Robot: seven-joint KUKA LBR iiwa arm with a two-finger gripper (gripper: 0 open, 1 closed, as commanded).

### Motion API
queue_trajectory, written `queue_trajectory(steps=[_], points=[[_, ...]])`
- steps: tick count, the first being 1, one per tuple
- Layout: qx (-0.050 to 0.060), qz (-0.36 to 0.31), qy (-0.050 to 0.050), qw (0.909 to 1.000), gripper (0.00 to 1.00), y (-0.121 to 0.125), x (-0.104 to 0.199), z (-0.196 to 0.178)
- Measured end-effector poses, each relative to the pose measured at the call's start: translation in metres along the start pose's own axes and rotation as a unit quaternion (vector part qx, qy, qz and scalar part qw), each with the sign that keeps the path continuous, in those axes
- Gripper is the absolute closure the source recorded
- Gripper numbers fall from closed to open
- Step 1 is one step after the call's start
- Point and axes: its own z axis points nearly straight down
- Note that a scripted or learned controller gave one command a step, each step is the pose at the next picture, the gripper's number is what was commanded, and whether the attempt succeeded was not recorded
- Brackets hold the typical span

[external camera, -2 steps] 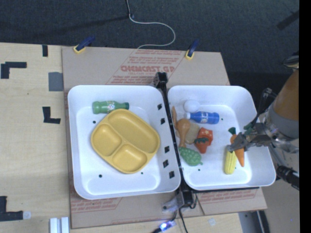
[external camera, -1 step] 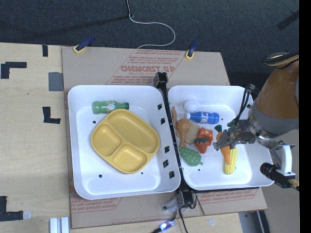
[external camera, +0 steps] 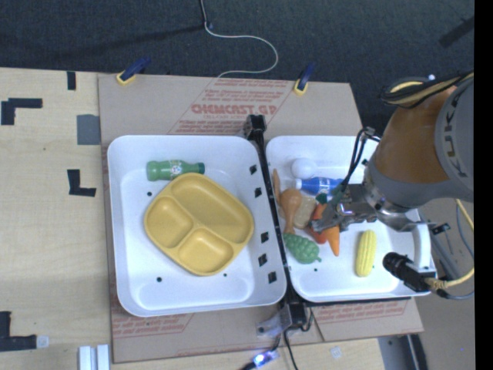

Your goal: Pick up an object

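Hidden parts: the arm (external camera: 427, 156) covers the right bin's (external camera: 339, 290) right wall and much of its floor; the arm's outer side is cut off at the frame's right.
Gripper (external camera: 327, 216): low over the clutter in the right bin; whether it is open or closed cannot be told, nor whether it has hold of anything (dark metal and toys blur together there).
Hard to make out: a reddish piece (external camera: 318, 230) just under the gripper, its kind unclear.
Carrot (external camera: 333, 241): orange, just below the gripper, long axis roughly up-down in the view, narrow end toward the near wall.
Corn cob (external camera: 365, 253): yellow, lying free right of the carrot, long axis near vertical in the view.
Green toy (external camera: 301, 248): bumpy, by the divider between the bins, left of the carrot.
Tan piece (external camera: 293, 205): beside the divider, left of the gripper.
Blue and white bottle (external camera: 314, 183): lying on its side behind the gripper, long axis left-right.
Left bin (external camera: 127, 230): holds a yellow divided plate (external camera: 199, 223) and a green bottle (external camera: 175, 169) lying on its side behind it, touching the plate's rim.
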Motion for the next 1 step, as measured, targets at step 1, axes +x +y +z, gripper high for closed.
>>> queue_trajectory(steps=[1], points=[[0.000,0.000,0.000,1.0000,1.00,0.0102,0.0454,0.0037]])
